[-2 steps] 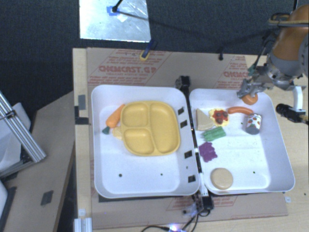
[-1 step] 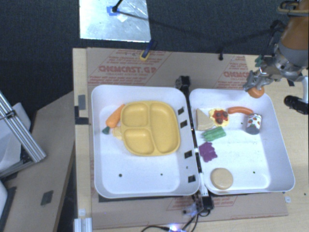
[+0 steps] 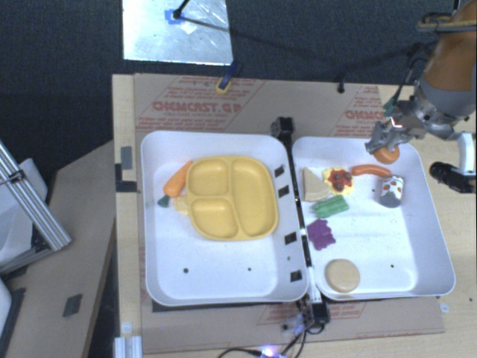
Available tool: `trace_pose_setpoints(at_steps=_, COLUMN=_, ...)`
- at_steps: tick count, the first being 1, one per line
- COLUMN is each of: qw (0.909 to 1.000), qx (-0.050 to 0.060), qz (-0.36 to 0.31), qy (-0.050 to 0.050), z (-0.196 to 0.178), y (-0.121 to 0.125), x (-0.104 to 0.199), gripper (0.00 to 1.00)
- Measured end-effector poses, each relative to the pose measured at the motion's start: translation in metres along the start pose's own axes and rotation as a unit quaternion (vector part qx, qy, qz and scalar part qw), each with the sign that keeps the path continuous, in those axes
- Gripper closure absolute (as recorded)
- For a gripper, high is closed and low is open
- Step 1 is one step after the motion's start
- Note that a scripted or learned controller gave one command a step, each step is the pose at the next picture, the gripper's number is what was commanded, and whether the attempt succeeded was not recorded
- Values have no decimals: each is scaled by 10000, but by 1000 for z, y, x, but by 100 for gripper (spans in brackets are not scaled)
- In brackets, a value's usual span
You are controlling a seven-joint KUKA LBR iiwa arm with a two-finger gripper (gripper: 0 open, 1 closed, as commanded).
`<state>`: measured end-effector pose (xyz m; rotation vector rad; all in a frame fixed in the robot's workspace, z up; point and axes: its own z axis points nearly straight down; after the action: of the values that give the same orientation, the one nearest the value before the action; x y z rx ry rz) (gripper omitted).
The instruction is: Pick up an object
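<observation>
End effector (image 3: pixel 387 146): raised over right bin's (image 3: pixel 436 233) far edge, closed on orange round piece (image 3: pixel 387 155), lifted clear.
Remaining toys: sausage (image 3: pixel 370 171), cookie (image 3: pixel 343 274), resting in bin.

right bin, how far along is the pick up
Done: the hand is up over the right bin. In hand: an orange piece shows at its tip, seemingly lifted; the grip is unclear. Left: confirming the hold. The sausage and purple grapes lie in the bin.
</observation>
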<state>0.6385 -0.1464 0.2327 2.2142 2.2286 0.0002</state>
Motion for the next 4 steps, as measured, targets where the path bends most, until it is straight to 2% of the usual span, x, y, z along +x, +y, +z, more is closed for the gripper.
trace_pose_setpoints(at_steps=1, qw=10000, qx=12, qz=2, qy=5, z=13, y=-39, x=33, gripper=100)
trace_pose_setpoints(at_steps=3, qw=10000, qx=5, qz=3, qy=3, z=-1, y=-108, x=100, gripper=100)
trace_pose_setpoints(at_steps=4, qw=10000, qx=13, qz=10, qy=5, z=3, y=-147, x=118, gripper=100)
